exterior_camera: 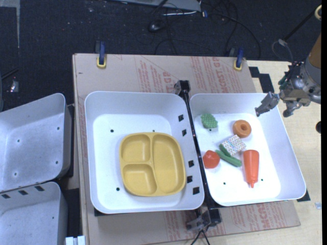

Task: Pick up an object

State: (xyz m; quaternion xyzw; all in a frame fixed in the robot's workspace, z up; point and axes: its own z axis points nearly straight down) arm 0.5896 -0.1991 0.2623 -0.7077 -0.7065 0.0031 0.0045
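Overhead slanted view of the counter (168,75), a board with red printed lettering, carrying two shallow white bins side by side. The end effector (276,105) hangs at the upper right corner of the right bin (291,157), above its rim; its two dark fingers stand apart with nothing between them. The candidate objects all lie in the right bin, to the left of and below the end effector. Nearest is an orange ring-shaped doughnut (242,128), smooth and rounded. Farther left lies a small green knobbly piece (208,120). Toward the bin's middle sits a pale speckled block (234,145), touching a slim green pod (230,157) that runs diagonally beneath it. A round red tomato (211,159) rests just beside the pod's left end. A tapered orange carrot (251,167) lies lengthwise to the right of the pod, its tip pointing to the near edge. The left bin (102,111) holds a yellow three-compartment plastic tray (153,163) with rounded corners. Two more white bins (30,137) stand off the board at the left. Yellow clamps (101,60) grip the board's far edge. Cables cross the dark floor (51,19) beyond.
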